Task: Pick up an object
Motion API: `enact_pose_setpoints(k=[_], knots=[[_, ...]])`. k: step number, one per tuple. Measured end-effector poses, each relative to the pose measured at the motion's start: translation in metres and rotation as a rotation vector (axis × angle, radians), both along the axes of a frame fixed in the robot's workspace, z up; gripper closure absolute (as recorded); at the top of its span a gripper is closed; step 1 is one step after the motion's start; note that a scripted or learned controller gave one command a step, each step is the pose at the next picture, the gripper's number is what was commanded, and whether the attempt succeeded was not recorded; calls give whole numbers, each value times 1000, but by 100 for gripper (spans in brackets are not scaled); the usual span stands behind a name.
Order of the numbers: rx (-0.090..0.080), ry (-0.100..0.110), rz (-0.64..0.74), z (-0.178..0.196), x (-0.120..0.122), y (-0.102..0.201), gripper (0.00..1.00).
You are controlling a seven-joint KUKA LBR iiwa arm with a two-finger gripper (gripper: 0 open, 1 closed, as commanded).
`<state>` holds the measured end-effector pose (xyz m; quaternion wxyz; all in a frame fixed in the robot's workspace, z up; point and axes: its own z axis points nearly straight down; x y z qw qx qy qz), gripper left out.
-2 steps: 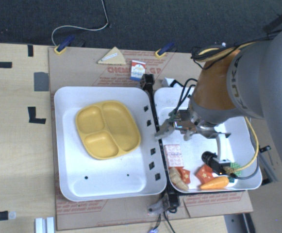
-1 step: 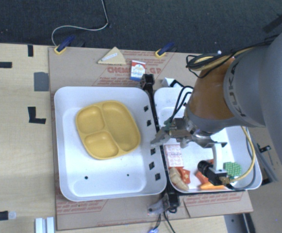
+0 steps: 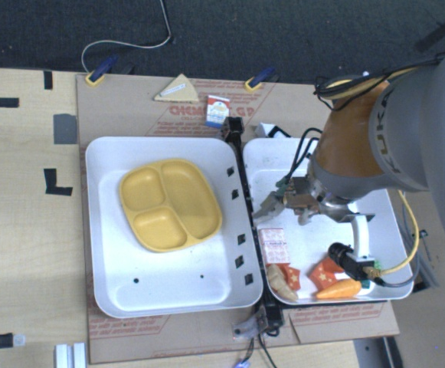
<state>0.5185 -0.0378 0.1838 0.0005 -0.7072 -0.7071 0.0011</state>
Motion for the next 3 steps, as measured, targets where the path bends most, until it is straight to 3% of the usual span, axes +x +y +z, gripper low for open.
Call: enact_pose_setpoints(k=[1,2,3], knots=[[-2,-2,-1,8,78,-112,0],[2,3,0,-50,-28,-91,0],[-1,-2,-1,-18,-1,-187,0]])
